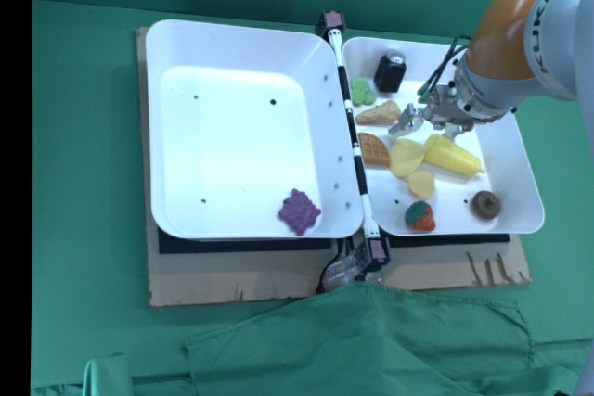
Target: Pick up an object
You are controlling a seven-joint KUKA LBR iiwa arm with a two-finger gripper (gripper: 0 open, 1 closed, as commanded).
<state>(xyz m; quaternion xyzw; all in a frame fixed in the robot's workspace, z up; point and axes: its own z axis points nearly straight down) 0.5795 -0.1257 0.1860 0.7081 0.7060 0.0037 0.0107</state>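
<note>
The tan wedge-shaped toy (379, 114) lies just beyond the tips of the pincer (406, 119), touching or nearly so, in the right bin (520, 199); the fingers look slightly spread with nothing between them. Around the pincer I count one green piece (361, 91), one black can (390, 72), one waffle (373, 149), one yellow corn-like cob (452, 156), two pale yellow pieces (406, 158), one strawberry (419, 216) and one brown doughnut (484, 204). One purple grape cluster (299, 211) sits well apart in the left bin (232, 42).
</note>
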